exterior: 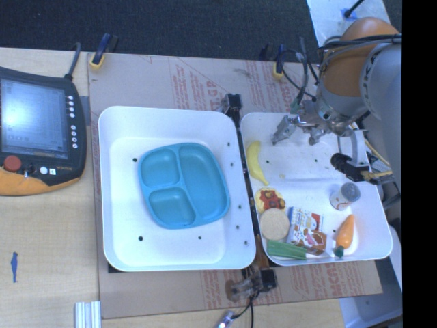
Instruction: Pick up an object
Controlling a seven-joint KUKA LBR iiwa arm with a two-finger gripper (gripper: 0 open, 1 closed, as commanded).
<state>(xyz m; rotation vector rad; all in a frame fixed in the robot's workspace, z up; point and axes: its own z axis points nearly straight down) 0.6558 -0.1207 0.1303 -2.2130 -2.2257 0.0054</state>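
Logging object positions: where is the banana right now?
The banana lies in the right bin, against its left wall, just above the red-and-yellow item.

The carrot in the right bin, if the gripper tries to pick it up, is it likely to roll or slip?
The carrot looks like a smooth, tapered toy, so it may slip out of a pinch near its narrow end. Its rounded body could roll if nudged sideways, though the bin's rim beside it would probably stop it. It seems rigid and light.

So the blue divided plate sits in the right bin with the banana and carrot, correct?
Not quite. The camera view shows the blue divided plate alone in the left bin. The banana and carrot lie in the right bin, as you said.
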